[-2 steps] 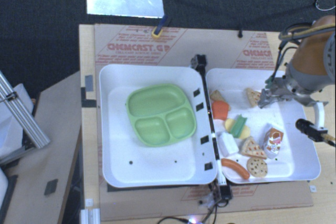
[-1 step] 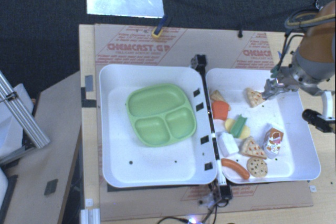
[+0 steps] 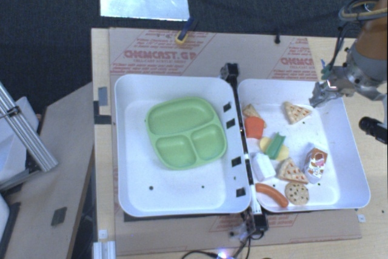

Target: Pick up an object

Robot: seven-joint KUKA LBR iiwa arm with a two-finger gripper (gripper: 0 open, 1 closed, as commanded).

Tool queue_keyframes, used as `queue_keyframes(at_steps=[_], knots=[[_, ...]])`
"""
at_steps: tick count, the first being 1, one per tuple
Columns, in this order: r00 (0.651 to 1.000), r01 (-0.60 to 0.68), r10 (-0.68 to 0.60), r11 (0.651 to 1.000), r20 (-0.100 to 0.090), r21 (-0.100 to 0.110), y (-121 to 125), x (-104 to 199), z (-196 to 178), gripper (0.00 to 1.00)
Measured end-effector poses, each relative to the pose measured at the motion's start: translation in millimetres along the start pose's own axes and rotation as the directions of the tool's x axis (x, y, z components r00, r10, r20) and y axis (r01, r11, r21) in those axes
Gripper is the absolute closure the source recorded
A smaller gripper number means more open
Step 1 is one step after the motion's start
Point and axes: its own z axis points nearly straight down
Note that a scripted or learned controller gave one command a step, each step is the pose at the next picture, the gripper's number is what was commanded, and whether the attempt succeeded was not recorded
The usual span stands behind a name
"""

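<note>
The right bin [image 3: 348, 148] holds several toy foods. A pizza slice [image 3: 297, 112] lies near its far side, and an orange-red block [image 3: 254, 127] sits beside a small wedge [image 3: 250, 110] at the left wall. Toward the middle are a green piece [image 3: 276, 144], a yellow piece [image 3: 265, 144] and a white block [image 3: 264, 165]. Along the front lie a second pizza slice [image 3: 291, 171], a red-and-white packet [image 3: 316, 164], a round cookie [image 3: 297, 193] and a sausage [image 3: 271, 195]. My gripper [image 3: 319, 97] hangs over the bin's far right corner, just right of the first pizza slice, with nothing seen in it.
The left bin [image 3: 130, 148] carries a green divided plate [image 3: 185, 132]. A black divider with clips [image 3: 237, 130] runs between the bins. A cardboard sheet [image 3: 163, 51] lies under both. A metal frame [image 3: 24, 136] stands at the far left.
</note>
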Motion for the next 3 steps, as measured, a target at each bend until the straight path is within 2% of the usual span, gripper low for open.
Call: queue_keyframes(at_steps=[2,3], knots=[[1.0,0.002,-0.002,1.0,-0.003,0.005,-49.8,83.2,-12.9,1.0],[1.0,0.003,-0.003,1.0,-0.003,0.007,-81.2,129.3,8.7,1.0]])
